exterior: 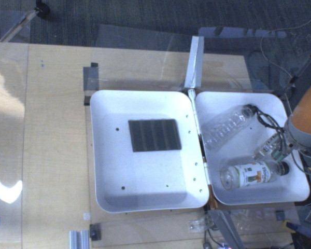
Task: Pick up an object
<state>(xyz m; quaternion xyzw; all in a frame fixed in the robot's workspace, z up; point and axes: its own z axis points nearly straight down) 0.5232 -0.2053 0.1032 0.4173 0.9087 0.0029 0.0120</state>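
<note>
Two bottles in right bin [300, 191], lower right of frame. Labelled bottle [249, 175] lies on its side near the bin's bottom edge: clear plastic, white label with red-green print, dark cap pointing right. Clear bottle [227, 126] lies diagonally above it, crumpled, see-through, no label. Claw [272, 148] sits at the right, between the two bottles, just above the labelled one; can't tell its state. Left bin [103, 139] has a dark ribbed rectangular pad [154, 135]. Pale wood surface [46, 139].

White bins [145, 204], dark ribbed mat [154, 135]
</note>
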